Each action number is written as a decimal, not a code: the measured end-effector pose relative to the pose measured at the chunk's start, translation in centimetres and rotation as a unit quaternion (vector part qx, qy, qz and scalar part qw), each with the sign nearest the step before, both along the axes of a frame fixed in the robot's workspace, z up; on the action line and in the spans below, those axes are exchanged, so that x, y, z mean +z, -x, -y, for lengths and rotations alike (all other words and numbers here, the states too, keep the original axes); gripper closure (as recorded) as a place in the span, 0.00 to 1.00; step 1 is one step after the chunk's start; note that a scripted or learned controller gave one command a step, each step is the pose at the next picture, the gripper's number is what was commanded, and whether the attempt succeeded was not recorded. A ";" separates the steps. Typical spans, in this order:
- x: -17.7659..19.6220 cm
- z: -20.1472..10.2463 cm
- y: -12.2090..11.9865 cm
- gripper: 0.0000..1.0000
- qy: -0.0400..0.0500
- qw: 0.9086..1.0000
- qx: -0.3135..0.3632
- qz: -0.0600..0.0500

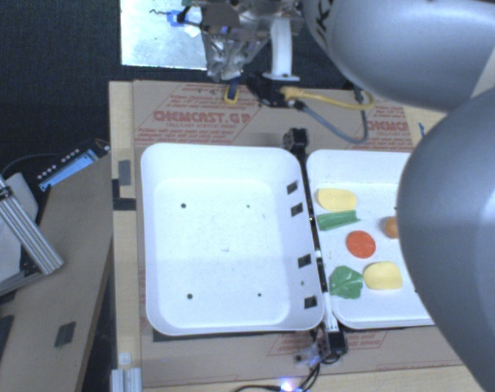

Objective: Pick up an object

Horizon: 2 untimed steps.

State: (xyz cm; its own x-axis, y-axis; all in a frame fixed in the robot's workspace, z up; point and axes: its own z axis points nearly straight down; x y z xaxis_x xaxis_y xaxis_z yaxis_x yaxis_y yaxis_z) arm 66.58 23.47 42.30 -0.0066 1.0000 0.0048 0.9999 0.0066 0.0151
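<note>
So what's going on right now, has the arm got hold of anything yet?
Gripper raised beyond the bins, nothing seen in it. Toy pieces lie in the right bin: red disc, two yellow pieces, two green. Big grey arm covers that bin's right part.

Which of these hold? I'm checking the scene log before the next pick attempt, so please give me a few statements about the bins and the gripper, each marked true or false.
1. The orange-red disc lies in the right bin. True.
2. The gripper hangs over the yellow pieces. False: it is beyond the far edge of the bins, above the cardboard.
3. Two green pieces lie in the right bin. True: one near the divider, one further toward the near edge.
4. The yellow pieces lie in the left bin. False: both lie in the right bin.
</note>
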 end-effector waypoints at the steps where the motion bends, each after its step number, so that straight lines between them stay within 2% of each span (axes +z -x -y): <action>1: 2.4 0.0 -0.3 1.00 0.002 1.000 0.000 -0.005; 2: 4.3 0.0 -0.3 1.00 0.002 1.000 0.000 -0.006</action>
